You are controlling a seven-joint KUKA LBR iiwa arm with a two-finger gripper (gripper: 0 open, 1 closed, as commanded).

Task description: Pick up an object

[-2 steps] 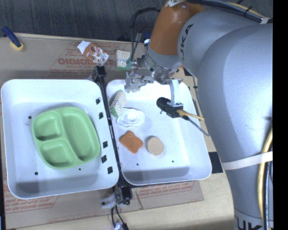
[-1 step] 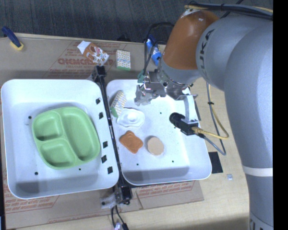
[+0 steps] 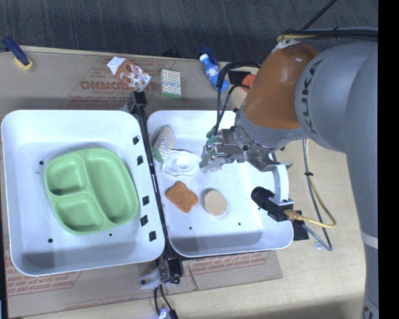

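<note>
Pincer [image 3: 214,155] is being held low inside the right bin [image 3: 253,239], near that bin's upper middle, under the orange band [image 3: 279,92] of the arm. Finger state cannot be told: the metal tip is being seen as a cluttered blur, and nothing is being seen clamped in it. A white crumpled object [image 3: 181,163] is lying just to the left of the pincer, apparently touching or nearly touching the tip; contact cannot be confirmed. A striped cylindrical object [image 3: 163,140] is lying further left and slightly up from the pincer, against the bin's left wall. An orange-brown bread-like piece [image 3: 181,197] is lying below and left of the pincer, on the bin floor. A tan round disc [image 3: 215,202] is lying directly below the pincer, just beside the bread-like piece, apart from it. A black fitting [image 3: 271,205] with a yellow cable is being seen below and right of the pincer, at the bin's right wall. Well to the left of the pincer, a green divided tray [image 3: 90,190] is sitting in the left bin [image 3: 16,145]. Above the pincer, beyond the bins, a small snack packet [image 3: 170,82] and a crumpled wrapper [image 3: 130,74] are lying on the cardboard-covered counter [image 3: 53,65].
</note>
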